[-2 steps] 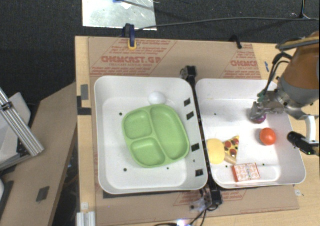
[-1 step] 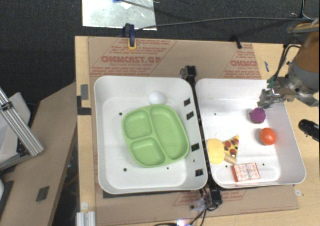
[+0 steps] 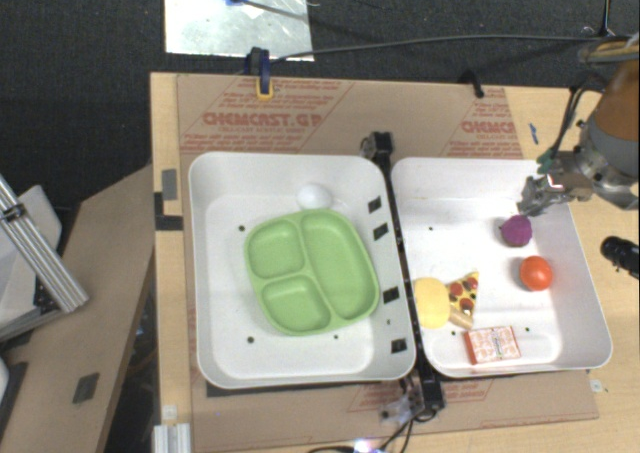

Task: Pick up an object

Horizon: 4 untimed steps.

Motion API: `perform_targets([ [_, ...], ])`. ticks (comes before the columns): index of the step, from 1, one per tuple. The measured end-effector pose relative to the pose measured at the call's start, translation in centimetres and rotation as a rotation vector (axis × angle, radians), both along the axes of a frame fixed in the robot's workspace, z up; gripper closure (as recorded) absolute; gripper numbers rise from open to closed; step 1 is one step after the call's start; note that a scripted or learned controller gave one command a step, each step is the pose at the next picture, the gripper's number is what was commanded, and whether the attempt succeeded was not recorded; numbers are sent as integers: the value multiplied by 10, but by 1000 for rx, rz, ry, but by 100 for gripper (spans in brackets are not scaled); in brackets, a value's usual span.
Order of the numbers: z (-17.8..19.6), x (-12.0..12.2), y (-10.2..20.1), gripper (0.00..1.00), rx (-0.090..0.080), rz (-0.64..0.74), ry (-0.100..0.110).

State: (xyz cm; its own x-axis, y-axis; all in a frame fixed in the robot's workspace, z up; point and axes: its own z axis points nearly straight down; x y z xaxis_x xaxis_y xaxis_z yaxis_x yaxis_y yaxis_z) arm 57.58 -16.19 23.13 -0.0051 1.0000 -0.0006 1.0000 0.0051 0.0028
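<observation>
I have the hand low over the right bin, near its right edge, just above and touching or nearly touching the purple ball. I cannot tell how far it is open, and I see nothing held in it. I judge this the approach step, with the grasp not yet made. Nearby lie an orange ball, a yellow ball, a pizza slice and a red box toward the bin's front edge. The left bin holds a green tray. Next I need to centre on the purple ball, descend, and close without rolling it away
</observation>
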Motion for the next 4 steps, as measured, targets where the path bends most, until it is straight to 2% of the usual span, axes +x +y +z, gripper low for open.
perform_targets([
  [2, 15, 35, 104, 100, 1, 3, 0],
  [3, 14, 37, 160, 100, 2, 4, 1],
  [4, 19, 51, 217, 100, 2, 5, -1],
])
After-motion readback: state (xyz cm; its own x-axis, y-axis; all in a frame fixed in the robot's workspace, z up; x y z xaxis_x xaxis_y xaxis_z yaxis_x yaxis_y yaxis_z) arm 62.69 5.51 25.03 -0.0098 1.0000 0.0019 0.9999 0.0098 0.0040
